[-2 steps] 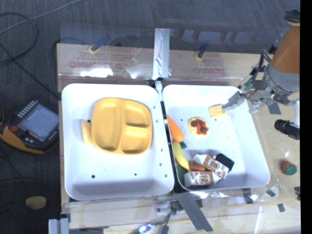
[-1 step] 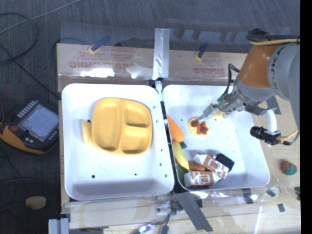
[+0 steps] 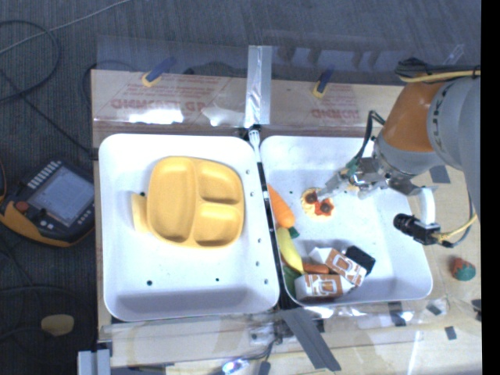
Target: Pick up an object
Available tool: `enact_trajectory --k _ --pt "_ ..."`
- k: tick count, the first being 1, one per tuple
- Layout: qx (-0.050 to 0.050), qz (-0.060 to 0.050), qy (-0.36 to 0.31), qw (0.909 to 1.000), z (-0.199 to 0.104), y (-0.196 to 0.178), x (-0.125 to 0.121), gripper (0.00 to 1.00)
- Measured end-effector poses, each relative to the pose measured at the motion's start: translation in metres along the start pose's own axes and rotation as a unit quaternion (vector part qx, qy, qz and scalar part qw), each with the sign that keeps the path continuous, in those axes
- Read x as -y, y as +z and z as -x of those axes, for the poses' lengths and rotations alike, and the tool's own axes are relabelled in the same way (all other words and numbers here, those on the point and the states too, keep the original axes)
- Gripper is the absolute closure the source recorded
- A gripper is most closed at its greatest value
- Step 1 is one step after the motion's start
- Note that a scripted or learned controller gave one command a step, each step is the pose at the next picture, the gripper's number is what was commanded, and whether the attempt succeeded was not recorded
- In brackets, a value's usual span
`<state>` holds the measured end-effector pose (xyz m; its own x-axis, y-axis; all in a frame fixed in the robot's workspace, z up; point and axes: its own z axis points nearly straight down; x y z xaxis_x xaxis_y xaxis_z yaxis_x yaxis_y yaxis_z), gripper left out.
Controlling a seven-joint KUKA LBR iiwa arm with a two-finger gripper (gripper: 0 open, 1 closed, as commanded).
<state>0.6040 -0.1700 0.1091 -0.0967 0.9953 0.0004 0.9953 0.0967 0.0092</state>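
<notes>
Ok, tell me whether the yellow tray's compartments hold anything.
Empty: the yellow tray in the left bin shows bare compartments.

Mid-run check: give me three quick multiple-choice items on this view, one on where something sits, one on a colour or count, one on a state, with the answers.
1. Where does the yellow divided tray lie?
A. in the left bin
B. in the right bin
C. on the floor

2. What colour is the carrot against the right bin's left wall?
A. blue
B. orange
C. white

3. How does the pincer stand relative to the small red-and-orange object?
A. parked outside both bins
B. over the left bin
C. right above that object in the right bin

Answers: 1 A, the tray rests on the floor of the left bin. 2 B, its body is orange with a green tip. 3 C, the fingertips sit at the object's upper edge; a grasp cannot be confirmed.
</notes>
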Motion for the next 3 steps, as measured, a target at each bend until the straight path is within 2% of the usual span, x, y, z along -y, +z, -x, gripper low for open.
enact_trajectory --k 1,2,3 --pt "0.005 0.009 0.019 0.9998 -0.046 0.010 -0.023 0.00" --pt "0.005 0.009 0.019 0.9998 -0.046 0.010 -0.023 0.00" --pt "0.008 0.011 0.000 0.9999 -0.062 0.009 -0.019 0.00"
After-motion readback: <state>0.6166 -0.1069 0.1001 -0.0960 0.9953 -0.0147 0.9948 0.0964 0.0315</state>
